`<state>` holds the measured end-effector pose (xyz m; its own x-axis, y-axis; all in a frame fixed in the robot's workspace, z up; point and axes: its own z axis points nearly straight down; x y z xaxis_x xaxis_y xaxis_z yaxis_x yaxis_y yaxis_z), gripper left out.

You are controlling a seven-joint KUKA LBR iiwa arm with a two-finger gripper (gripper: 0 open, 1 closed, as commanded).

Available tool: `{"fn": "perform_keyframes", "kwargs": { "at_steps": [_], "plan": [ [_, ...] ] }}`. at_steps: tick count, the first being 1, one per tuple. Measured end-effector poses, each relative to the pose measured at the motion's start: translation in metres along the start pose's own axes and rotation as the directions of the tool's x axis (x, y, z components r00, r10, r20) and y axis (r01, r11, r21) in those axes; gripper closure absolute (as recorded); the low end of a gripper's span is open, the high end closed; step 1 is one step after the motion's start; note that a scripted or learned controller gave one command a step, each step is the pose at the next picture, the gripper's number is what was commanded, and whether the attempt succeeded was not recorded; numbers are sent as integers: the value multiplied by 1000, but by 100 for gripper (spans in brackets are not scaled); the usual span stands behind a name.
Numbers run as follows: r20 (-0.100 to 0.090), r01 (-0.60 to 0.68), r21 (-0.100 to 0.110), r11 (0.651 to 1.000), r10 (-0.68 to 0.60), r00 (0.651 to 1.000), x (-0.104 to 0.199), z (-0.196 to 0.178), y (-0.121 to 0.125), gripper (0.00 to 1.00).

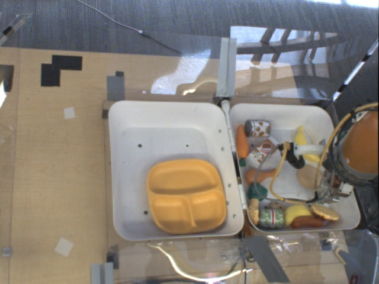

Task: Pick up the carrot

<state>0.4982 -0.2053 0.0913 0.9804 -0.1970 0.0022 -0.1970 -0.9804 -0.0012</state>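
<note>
The carrot [264, 174] is orange with a green leafy end. It lies flat in the right bin [323, 118], left of the middle, among other toy food. A second orange-red tapered piece [241, 142] lies along that bin's left wall. The arm comes in from the right, its orange band [361, 148] over the bin's right rim. My gripper [329, 195] hangs low at the bin's front right, above a bread slice [326, 213] and well to the right of the carrot. Cables and the wrist hide its tips.
The right bin also holds a can [257, 128], a banana [302, 138], a small bottle [261, 154], a green-labelled can [271, 217], a lemon [298, 212] and a sausage [307, 222]. A yellow cable [276, 173] loops across it. A yellow divided plate [186, 195] sits in the left bin [127, 158].
</note>
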Motion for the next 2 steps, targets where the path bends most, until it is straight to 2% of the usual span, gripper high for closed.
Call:
{"fn": "perform_keyframes", "kwargs": {
  "at_steps": [1, 2],
  "plan": [
    [-3, -25, 0, 1000, 25, 1000, -5, -37, -5, 100],
    [-9, -3, 0, 1000, 3, 1000, -3, -104, 2, 100]
  ]
}}
